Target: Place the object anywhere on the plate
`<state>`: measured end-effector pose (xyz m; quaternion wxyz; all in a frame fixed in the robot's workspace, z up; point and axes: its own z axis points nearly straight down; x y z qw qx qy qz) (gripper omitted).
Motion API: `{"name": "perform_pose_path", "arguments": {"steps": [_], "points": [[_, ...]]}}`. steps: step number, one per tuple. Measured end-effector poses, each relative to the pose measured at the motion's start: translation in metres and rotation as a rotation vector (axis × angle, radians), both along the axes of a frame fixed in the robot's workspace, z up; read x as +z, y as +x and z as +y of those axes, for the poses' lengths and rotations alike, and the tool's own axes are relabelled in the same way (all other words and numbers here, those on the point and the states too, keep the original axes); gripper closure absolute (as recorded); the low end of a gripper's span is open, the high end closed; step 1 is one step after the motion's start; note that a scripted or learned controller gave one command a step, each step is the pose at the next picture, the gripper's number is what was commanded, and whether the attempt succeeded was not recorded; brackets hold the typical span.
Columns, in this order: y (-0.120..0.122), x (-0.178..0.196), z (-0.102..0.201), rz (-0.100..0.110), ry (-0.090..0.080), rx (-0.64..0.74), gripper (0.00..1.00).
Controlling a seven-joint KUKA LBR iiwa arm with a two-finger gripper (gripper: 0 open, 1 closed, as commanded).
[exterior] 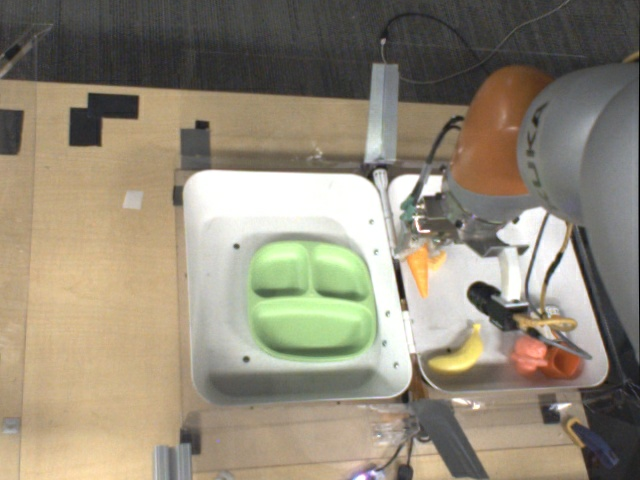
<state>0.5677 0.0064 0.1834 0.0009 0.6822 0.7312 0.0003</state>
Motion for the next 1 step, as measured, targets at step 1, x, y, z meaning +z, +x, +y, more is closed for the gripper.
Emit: {"name": "perform_pose_path", "arguments": {"steps": [1], "points": [[-0.0166,0.0237,0.1235,0.002,0.001,-0.214,1.0]]}}
